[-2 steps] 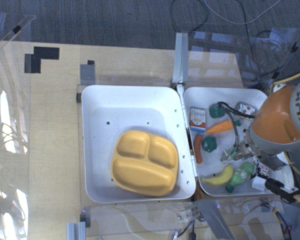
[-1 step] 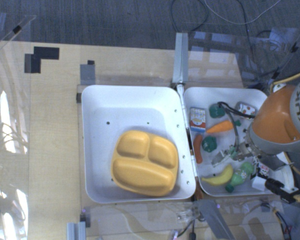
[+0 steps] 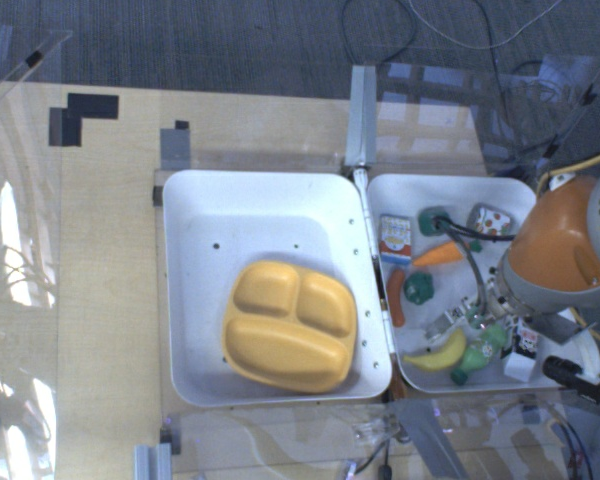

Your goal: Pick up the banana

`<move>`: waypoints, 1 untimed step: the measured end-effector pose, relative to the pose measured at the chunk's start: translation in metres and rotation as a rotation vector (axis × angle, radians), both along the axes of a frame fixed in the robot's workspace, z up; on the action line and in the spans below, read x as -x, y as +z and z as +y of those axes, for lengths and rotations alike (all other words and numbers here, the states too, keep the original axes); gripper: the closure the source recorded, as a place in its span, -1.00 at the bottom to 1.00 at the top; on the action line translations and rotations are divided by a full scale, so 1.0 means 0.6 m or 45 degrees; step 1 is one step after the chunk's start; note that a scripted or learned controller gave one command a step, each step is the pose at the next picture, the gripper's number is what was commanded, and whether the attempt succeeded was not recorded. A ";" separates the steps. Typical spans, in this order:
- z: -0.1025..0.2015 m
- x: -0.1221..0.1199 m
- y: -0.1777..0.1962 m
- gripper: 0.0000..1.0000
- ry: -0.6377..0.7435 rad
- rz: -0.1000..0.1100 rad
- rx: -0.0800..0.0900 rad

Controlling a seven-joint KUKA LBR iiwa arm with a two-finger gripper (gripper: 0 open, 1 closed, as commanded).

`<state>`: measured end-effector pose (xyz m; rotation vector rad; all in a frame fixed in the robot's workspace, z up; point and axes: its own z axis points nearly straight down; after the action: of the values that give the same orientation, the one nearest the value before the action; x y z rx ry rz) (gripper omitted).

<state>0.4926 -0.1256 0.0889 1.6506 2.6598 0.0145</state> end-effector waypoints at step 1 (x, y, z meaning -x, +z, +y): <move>-0.022 0.000 0.000 -1.00 0.308 -0.002 0.006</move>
<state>0.4929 -0.1388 0.0889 1.3162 2.8372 0.0113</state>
